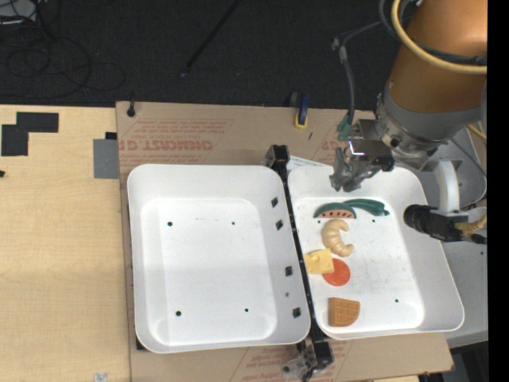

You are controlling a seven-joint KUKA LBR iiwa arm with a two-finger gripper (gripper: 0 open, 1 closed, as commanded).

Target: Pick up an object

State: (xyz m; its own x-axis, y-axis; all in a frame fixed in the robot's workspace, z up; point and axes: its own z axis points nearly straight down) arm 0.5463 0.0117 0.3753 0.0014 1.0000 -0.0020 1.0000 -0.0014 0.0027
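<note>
The right bin [429, 309] holds several toy foods. A green-rimmed watermelon slice [332, 211] and a dark green curved piece [368, 206] lie toward its far side. Below them sit a pale croissant [337, 237], a yellow cheese block [319, 262], a red disc [339, 274] and an orange-brown square [343, 311]. My gripper [347, 180] hangs over the far edge of the right bin, just above and behind the watermelon slice. I see nothing in its grasp.
The left bin [151, 213] stands beside the right one, with a black clip strip [288, 229] along the seam between them. A blue and yellow clamp [301, 111] sits on the cardboard behind the bins.
</note>
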